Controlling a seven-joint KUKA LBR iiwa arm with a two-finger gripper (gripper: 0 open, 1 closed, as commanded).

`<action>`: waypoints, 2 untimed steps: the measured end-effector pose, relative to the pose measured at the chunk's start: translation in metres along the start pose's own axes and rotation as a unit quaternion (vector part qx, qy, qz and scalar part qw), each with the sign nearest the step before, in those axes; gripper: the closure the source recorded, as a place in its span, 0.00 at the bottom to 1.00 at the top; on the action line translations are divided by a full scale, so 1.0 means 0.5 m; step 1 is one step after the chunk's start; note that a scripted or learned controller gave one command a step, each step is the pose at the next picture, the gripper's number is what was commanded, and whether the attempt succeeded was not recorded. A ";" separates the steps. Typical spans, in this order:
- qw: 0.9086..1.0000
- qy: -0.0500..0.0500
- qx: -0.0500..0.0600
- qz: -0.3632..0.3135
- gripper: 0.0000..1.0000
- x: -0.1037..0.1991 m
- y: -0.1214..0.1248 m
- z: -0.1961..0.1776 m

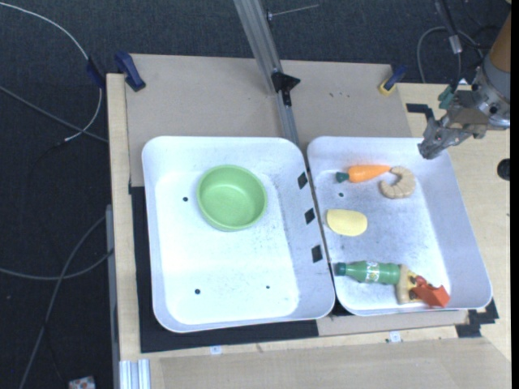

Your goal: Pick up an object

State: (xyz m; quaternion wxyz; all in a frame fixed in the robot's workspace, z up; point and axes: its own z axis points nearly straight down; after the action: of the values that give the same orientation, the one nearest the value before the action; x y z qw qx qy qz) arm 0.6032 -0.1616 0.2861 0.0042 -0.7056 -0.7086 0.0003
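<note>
While the grey two-finger gripper (431, 147) is being held above the far right corner of the right shallow white bin (459, 217), nothing is being carried between its fingers; whether they are spread or closed cannot be told from this slanted overhead view. An orange plastic carrot with a green tip (364, 173) is being seen just beside a beige curled pastry-like toy (398, 183) near the bin's far end. A flat yellow oval piece (346, 222) is being shown mid-bin, and a green plastic bottle (370, 272) near a red and tan toy (422, 290) at the near end. A round green plastic bowl (232, 197) is being kept in the left shallow white bin (170, 282).
</note>
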 end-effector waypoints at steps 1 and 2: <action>1.000 0.000 0.001 0.000 1.00 0.089 -0.005 0.003; 1.000 0.001 0.001 -0.002 1.00 0.213 -0.010 0.002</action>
State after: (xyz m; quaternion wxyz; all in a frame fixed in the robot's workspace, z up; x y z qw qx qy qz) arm 0.5979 -0.0550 0.2856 0.0054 -0.7044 -0.7098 0.0007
